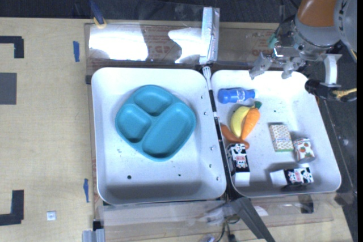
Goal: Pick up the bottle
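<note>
Approach step, bottle not yet grasped

Bottle (235, 94) lies on its side at the 11 o'clock corner of the right bin (326, 122), just above the banana (240, 119). Gripper (276, 69) hovers over the bin's 12 o'clock rim, fingers spread, nothing between them. Next move, by my reading: shift toward 9 o'clock, descend, straddle the bottle.

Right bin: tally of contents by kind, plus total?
Bottle, blue with a white cap: 1
Toy banana: 1
Toy carrots: 2
Black and white cartons: 2
Other small cartons: 2
Total: 8
</note>
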You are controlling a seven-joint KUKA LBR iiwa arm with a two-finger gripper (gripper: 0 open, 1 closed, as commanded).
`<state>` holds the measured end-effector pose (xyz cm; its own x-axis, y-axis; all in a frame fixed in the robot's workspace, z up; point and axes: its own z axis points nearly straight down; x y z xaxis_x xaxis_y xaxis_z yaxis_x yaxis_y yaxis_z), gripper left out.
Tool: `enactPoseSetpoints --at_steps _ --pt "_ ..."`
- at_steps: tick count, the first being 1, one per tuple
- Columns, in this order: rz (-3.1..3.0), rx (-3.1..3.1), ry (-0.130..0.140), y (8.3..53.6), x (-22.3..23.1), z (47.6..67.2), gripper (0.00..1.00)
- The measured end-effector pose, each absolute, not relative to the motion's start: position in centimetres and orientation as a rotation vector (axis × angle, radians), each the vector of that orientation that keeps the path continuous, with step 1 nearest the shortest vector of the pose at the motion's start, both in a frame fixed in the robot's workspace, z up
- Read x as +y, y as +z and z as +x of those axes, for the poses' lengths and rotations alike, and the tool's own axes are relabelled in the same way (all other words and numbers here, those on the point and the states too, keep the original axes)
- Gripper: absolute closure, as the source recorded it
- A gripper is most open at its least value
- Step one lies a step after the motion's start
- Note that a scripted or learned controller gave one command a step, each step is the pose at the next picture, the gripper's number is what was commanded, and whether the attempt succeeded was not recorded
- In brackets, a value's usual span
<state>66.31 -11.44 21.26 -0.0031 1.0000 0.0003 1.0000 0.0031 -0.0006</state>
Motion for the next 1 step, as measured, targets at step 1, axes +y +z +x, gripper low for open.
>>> enactPoseSetpoints --at_steps 1 --pt "-2.115 -2.353 -0.03 11.41 -10.25 67.5 0.0"
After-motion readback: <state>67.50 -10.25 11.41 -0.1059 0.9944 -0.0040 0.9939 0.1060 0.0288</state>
